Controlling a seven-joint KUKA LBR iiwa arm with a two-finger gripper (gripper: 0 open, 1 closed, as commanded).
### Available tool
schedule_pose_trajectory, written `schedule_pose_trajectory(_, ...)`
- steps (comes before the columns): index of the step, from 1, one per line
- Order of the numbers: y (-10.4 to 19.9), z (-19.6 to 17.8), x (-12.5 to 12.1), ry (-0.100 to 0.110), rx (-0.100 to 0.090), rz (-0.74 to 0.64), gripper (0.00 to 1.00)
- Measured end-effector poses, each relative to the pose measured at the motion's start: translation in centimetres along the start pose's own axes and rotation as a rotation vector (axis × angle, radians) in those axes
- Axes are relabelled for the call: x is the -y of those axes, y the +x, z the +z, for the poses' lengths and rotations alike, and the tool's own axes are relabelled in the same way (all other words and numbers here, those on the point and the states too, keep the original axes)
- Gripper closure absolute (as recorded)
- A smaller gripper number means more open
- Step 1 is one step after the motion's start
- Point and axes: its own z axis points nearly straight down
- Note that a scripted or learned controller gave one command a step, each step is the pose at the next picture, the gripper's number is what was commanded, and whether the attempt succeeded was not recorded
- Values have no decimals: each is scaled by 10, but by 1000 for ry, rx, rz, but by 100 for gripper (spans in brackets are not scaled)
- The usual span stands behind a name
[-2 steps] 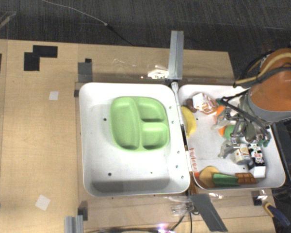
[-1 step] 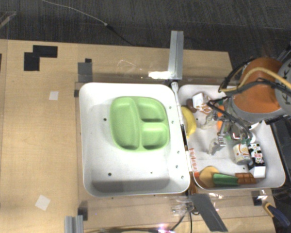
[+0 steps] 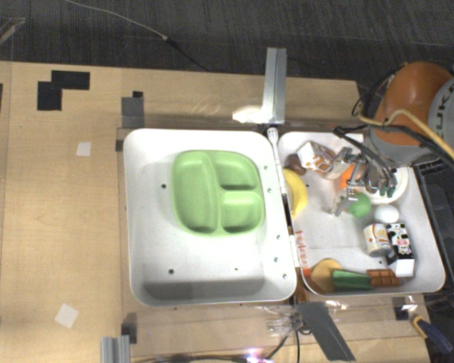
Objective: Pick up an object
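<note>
your gripper (image 3: pixel 348 197) hangs low over the upper half of the right bin (image 3: pixel 431 267). the tangle of metal there does not let you tell whether the jaws are apart or together, and nothing can be seen held between them.

the nearest candidate is the green round piece (image 3: pixel 361 207). it lies on the bin floor just beside the gripper tip, with the white ball (image 3: pixel 387 215) close against its right side. judge it as light, likely a hard plastic or foam toy. it looks smooth and rounded, so it may roll or squirt out if you pinch it off centre.

take it across its widest part, with the jaws straddling the middle and low to the floor before closing. mind the ball: a jaw landing between the two may shove both away.

the yellow banana-shaped piece (image 3: pixel 294 190) by the left wall is longer and should sit steadier if you grip it across its middle. the green divided tray (image 3: pixel 216 191) in the left bin (image 3: pixel 136 225) is well apart.
</note>
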Motion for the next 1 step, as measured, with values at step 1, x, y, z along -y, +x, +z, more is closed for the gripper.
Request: schedule_pose_trajectory(1,-2,-1,-17,10,-22,189,0)
